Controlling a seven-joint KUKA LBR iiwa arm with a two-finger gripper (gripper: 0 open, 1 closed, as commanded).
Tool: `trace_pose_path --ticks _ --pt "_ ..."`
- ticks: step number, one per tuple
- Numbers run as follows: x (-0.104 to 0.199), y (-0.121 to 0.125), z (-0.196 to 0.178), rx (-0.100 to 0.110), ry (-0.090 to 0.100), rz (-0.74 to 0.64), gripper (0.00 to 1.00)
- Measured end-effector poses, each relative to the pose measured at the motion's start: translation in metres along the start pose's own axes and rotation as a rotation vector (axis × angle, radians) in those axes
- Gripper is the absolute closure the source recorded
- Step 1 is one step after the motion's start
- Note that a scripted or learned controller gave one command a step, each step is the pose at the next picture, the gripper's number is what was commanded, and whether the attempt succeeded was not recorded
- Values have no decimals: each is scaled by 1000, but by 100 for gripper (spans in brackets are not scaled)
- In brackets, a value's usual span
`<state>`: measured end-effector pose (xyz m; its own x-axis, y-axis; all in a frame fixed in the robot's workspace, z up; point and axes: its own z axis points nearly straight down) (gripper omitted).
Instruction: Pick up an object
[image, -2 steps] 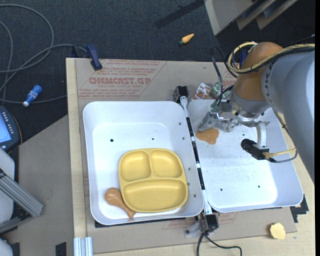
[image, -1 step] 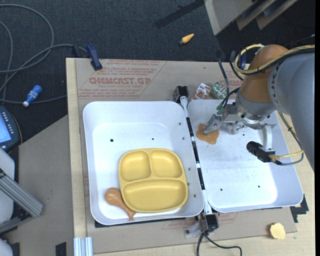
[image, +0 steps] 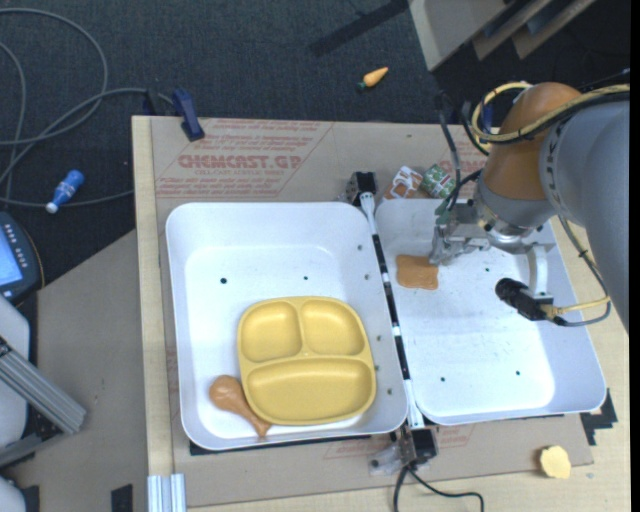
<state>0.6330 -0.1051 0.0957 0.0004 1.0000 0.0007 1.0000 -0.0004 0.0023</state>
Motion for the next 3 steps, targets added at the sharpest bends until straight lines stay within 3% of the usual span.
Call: trace_pose_path --ticks 1,2,3 --pt "0 -72 12 11 2 3 100" --pt "0 -69 11 4 0 1 0" --pt "11 17 10 -6 -2 -5 0"
